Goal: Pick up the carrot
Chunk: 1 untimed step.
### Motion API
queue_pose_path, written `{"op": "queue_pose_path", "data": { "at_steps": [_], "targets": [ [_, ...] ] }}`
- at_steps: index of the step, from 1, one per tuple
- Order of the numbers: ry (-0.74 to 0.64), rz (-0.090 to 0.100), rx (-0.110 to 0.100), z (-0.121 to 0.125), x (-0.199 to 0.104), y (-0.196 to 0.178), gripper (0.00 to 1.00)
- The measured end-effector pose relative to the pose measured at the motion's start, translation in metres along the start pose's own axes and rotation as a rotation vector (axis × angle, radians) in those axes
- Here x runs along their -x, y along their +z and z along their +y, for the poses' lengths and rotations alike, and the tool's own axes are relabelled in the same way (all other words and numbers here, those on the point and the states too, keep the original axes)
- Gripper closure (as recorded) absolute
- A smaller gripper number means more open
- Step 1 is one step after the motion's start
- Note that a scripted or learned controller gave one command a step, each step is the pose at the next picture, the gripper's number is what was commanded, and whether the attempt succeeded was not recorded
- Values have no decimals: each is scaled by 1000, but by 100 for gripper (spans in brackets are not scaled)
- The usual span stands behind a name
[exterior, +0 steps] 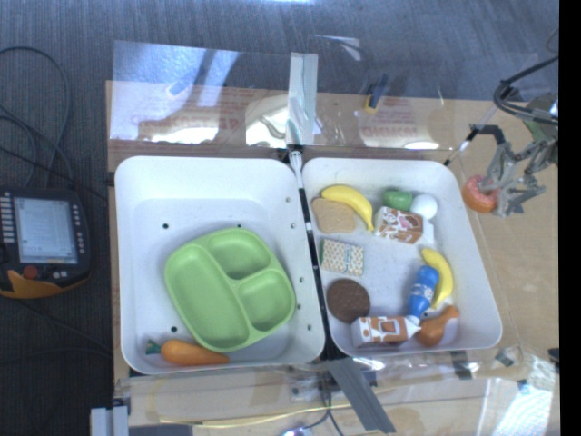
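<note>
Carrot [186, 353] in the near corner of the left bin [136, 243], claw [517, 184] way off at the far right.

The smooth orange carrot, tapered with a green stub, lies flat against the front wall, just beside the glossy green divided plate [229, 287]. Right bin [472, 243] has plastic-looking play food: a milk carton [385, 331], brown cookie [348, 299], checkered cracker [342, 257], two bananas [349, 202]. The claw sits outside the bins over the desk [526, 271], well apart from the carrot; can't tell how open it is.
</note>
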<state>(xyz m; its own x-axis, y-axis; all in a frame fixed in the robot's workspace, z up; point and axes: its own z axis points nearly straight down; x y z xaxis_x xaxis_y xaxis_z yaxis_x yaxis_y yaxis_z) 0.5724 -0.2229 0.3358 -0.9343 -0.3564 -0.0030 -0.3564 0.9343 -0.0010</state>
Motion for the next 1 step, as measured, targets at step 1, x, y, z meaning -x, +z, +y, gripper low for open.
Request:
{"op": "queue_pose_path", "data": {
  "at_steps": [1],
  "targets": [
    [-247, -1, 1, -24, 65, 4, 100]
  ]
}}
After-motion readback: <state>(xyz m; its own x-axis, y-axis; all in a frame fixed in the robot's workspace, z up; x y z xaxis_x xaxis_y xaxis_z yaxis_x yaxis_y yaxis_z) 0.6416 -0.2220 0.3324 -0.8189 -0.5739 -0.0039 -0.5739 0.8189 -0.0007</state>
